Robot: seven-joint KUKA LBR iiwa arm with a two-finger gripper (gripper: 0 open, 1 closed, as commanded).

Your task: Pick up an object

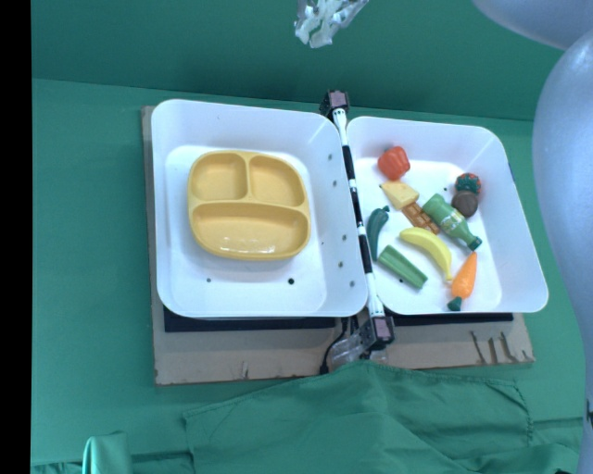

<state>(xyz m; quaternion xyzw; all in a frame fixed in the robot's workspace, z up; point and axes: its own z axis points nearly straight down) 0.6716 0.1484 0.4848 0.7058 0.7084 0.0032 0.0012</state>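
Here, in the camera view, the gripper [326, 20] hangs blurred at twelve o'clock, above the far edge of the bench and well apart from both bins. Whether it is released or clenched I cannot tell, and nothing can be made out in it. The grey arm [563, 176] bulks along the three o'clock side, so the reach is still high and back, probably parked clear so the camera can see the bins.

The left bin [176, 278] holds a yellow tray [248, 204] with three compartments, lying flat near its centre; that looks like a place to put things down.

The right bin [519, 278] holds the toys to choose from, crowded toward its middle. A tomato [394, 162] sits at eleven o'clock, a cheese wedge [399, 194] just below it, a dark green pepper [377, 225] at nine. A bottle [449, 220] lies slantwise at centre, a banana [429, 248] beside it, a celery stick [401, 266] at seven, a carrot [463, 279] at five.

The tomato stands a little apart from the rest, so I judge it the easiest grab; the central pieces touch and could be jostled.
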